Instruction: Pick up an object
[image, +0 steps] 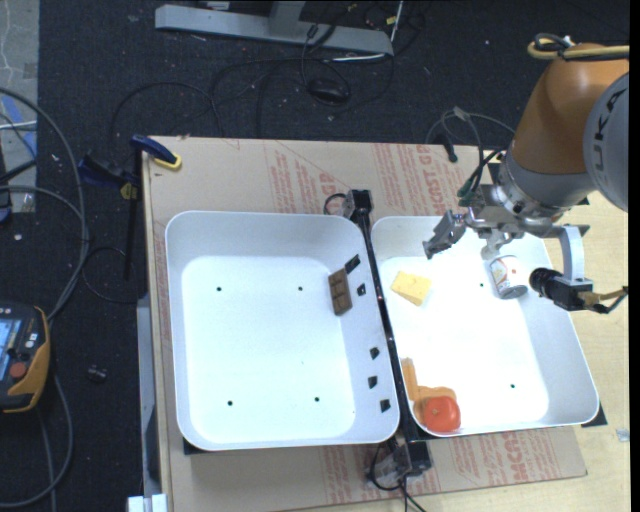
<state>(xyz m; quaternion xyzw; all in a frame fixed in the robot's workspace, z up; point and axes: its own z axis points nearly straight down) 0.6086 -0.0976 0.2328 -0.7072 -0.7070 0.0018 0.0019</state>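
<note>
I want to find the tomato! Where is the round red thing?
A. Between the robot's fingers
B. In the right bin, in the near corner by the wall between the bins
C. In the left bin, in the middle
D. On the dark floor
B: the round red thing lies in the right bin, down in its near corner next to the divider, with an orange piece touching it, well away from the gripper.

We see two bins, the left bin (200, 250) and the right bin (560, 360), of smooth, faintly glossy white plastic. Beneath them lies a matt brown cardboard sheet (260, 175) with red print. The arm's orange band (560, 105) looks like glossy plastic. The yellow block (411, 288) looks matt and spongy.
</note>
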